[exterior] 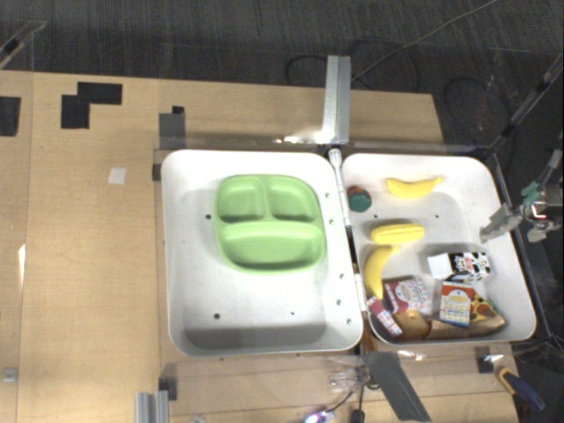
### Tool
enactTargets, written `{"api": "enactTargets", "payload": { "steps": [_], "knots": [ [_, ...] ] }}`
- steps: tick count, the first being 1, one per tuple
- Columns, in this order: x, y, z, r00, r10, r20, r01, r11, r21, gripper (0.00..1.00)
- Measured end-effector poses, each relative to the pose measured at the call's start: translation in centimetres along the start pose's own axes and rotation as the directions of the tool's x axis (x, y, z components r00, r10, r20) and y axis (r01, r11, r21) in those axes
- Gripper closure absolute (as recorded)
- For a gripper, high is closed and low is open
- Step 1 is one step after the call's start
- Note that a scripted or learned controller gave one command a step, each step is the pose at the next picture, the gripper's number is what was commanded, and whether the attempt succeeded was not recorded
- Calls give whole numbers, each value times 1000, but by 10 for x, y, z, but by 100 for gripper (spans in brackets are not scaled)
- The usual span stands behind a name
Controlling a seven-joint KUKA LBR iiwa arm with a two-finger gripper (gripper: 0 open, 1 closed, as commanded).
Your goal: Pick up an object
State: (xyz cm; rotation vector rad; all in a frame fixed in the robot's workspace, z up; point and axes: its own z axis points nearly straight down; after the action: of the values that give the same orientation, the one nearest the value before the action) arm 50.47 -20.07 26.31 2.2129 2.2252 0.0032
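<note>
The tool (493, 227) is hanging at the right rim of the right bin (507, 203), gripping nothing, though I cannot tell its opening, while the nearest object, a black-and-white packet (471, 264), is lying just left and below it, its long axis running roughly left to right.
</note>
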Motion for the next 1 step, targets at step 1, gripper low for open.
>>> {"api": "enactTargets", "payload": {
  "steps": [1],
  "knots": [
    [50, 62, 122, 999, 54, -1, -54, 999, 2, 0]
  ]
}}
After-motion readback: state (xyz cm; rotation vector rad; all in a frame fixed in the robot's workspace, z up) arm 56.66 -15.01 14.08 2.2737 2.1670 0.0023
